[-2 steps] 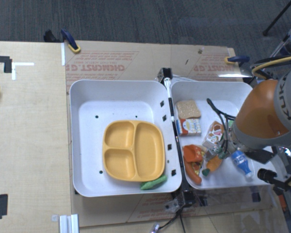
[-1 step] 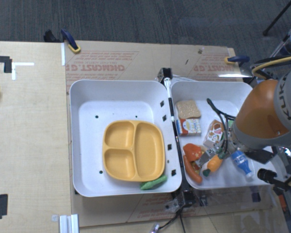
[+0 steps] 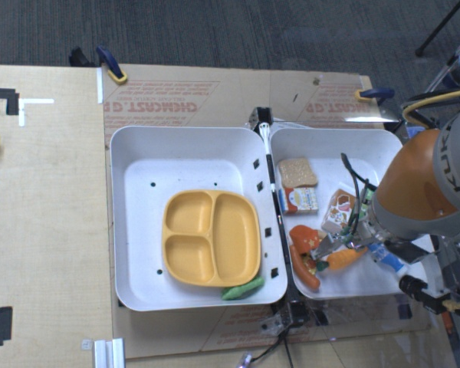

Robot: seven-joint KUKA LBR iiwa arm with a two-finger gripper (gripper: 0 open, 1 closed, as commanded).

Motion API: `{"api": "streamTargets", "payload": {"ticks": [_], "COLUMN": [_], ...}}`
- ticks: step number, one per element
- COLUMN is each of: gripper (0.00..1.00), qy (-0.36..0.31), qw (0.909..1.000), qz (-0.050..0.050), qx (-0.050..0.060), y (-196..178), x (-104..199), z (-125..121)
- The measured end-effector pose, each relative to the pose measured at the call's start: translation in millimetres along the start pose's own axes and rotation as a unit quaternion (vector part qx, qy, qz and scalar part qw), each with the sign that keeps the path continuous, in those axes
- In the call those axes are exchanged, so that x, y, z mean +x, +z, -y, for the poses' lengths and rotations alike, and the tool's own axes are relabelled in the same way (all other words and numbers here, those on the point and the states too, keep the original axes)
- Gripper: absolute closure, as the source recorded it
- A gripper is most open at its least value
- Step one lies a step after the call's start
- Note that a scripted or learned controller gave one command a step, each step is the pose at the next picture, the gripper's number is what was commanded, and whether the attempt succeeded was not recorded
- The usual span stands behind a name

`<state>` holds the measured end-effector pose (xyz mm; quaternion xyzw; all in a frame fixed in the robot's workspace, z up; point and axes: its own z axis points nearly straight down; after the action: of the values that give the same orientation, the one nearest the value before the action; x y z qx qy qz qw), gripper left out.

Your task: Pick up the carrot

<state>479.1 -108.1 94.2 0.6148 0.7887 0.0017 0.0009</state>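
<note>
Jaws (image 3: 331, 251): mine, low in the right bin (image 3: 383, 140); spread, I cannot tell.
Carrot (image 3: 345, 259): touching my jaws, beside the tomato (image 3: 304, 238).

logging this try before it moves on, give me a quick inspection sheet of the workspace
surface: two white bins side by side on a cardboard-covered bench
job's things: carrot in the right bin, beside the gripper
clutter: yellow divided plate and green pod in the left bin; bread slice, red pepper, sausage, small packets in the right bin
grippers: low over the right bin's food
cables: black cable by the wrist
surroundings: blue clamps, dark floor
</note>
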Motion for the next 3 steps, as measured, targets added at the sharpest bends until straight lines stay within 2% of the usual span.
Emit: {"api": "streamTargets", "payload": {"ticks": [1, 2, 3], "gripper": [0.0, 0.0, 1.0], "qy": [0.119, -0.064, -0.065], "qw": [0.9929, 0.9979, 0.9979], "qz": [0.0, 0.002, 0.003], "qx": [0.0, -0.001, -0.002], "y": [0, 0, -9], "x": [-2, -12, -12], "z": [0, 2, 0]}}
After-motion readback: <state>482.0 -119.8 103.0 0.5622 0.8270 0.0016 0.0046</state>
